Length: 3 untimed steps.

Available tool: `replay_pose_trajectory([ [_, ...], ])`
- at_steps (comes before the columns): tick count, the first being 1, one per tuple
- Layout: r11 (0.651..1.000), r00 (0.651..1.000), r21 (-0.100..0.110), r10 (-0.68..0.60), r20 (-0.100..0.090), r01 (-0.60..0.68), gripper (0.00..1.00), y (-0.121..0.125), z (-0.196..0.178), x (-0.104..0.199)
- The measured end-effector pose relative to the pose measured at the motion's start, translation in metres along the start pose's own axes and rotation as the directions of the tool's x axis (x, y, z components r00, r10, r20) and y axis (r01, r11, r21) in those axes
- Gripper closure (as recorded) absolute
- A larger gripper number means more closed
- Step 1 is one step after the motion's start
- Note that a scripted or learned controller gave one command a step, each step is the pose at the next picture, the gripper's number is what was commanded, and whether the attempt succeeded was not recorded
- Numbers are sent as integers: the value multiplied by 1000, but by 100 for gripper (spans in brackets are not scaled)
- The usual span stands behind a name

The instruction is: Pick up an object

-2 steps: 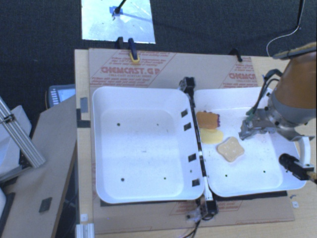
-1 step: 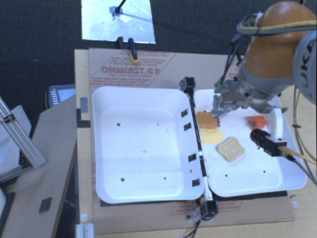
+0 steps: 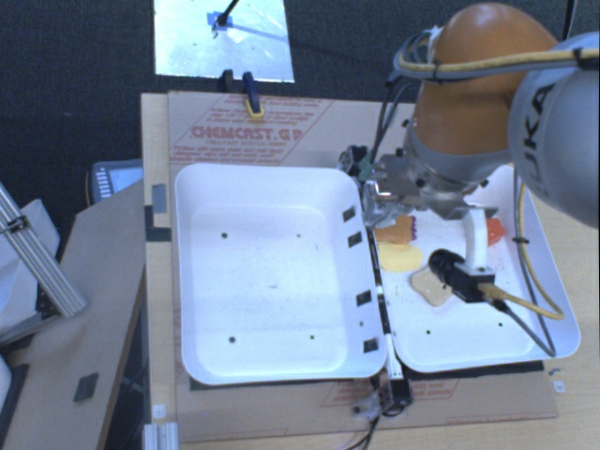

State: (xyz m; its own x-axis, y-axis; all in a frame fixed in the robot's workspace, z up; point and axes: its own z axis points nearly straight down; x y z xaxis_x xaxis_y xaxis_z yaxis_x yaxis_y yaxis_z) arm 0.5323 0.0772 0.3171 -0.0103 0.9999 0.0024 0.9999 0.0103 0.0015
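The right bin (image 3: 469, 345) holds several small objects near its left side. A pale yellow piece (image 3: 401, 259) lies flat, with an orange and dark piece (image 3: 397, 231) just behind it. A tan slab (image 3: 431, 291) sits in front of them. A red-orange piece (image 3: 493, 232) shows beside a white upright part (image 3: 475, 239). My gripper (image 3: 375, 195) hangs low over the bin's back left corner, close to the orange piece, and the wrist hides much of it.
The left bin (image 3: 272, 270) stands beside the right one, with black clips (image 3: 360, 268) along the shared rim. A black plug on a yellow cable (image 3: 461, 279) hangs over the tan slab. The arm's orange band (image 3: 478, 54) covers the right bin's back.
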Motion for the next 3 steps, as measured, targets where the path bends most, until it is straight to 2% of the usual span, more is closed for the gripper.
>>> replay_pose_trajectory([
  [1, 1000, 1000, -12, 6, 0, -6, 100, -46, -102, -26],
  [2, 1000, 1000, 1, -2, 0, 2, 100, -46, -83, 57],
  [3, 1000, 1000, -9, 4, -2, -4, 100, -44, -164, 68],
])
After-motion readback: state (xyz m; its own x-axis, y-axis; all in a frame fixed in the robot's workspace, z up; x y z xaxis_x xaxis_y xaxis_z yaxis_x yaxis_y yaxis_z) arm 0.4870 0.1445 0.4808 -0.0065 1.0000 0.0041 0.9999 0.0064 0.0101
